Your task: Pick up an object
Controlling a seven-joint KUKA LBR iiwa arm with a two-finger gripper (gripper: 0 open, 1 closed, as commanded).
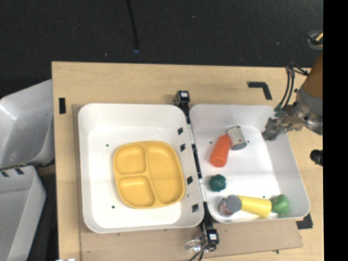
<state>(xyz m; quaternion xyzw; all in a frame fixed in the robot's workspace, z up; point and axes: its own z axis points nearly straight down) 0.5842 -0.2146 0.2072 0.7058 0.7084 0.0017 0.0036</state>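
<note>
Orange object (219, 150): looks light, rigid, smooth; you grip across its middle.
End effector (272, 128): opening width, you cannot tell.

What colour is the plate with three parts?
Yellow: the divided plate in the left bin, in the camera view.

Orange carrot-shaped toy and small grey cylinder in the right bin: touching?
Touching. In the camera view, the upper end of the orange carrot-shaped toy meets the small grey cylinder with no white bin floor visible between them.
</note>
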